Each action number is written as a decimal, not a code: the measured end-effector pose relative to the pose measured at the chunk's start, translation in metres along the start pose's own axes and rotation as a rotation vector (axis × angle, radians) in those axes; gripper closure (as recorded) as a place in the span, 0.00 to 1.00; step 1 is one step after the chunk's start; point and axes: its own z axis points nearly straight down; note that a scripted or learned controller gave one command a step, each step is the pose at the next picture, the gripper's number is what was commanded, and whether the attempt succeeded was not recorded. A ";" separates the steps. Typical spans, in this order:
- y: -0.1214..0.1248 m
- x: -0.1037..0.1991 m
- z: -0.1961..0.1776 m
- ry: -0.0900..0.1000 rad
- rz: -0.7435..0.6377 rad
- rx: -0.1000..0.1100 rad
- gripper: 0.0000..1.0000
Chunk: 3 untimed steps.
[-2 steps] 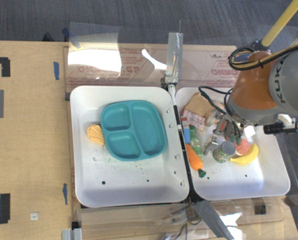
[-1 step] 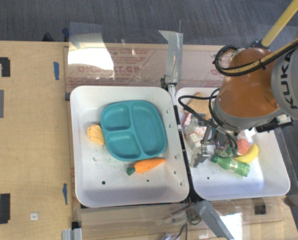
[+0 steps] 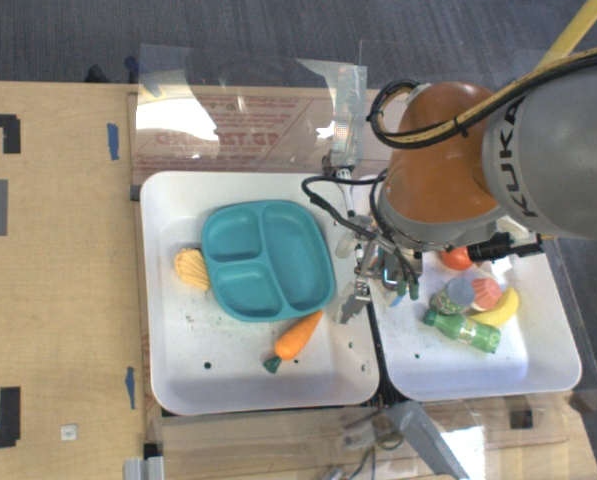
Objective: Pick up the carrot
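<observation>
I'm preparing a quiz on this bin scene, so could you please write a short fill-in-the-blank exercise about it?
1. The carrot lies in the ____ bin.
2. The divided tray is ____ in colour.
3. The banana lies in the ____ bin.
4. The gripper hangs near the wall between the two ____.

Missing words: left; teal; right; bins

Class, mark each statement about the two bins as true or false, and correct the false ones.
1. The carrot lies in the left bin. True.
2. The carrot rests inside the teal tray. False: it lies on the bin floor just below the tray.
3. The end effector holds the carrot. False: it sits apart from it, near the divide between the bins.
4. A banana lies in the right bin. True.
</observation>
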 end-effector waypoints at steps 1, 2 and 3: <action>0.000 -0.002 -0.011 -0.007 0.001 -0.001 1.00; -0.061 -0.016 -0.081 -0.007 -0.175 0.002 1.00; -0.185 -0.028 -0.082 -0.004 -0.064 0.007 1.00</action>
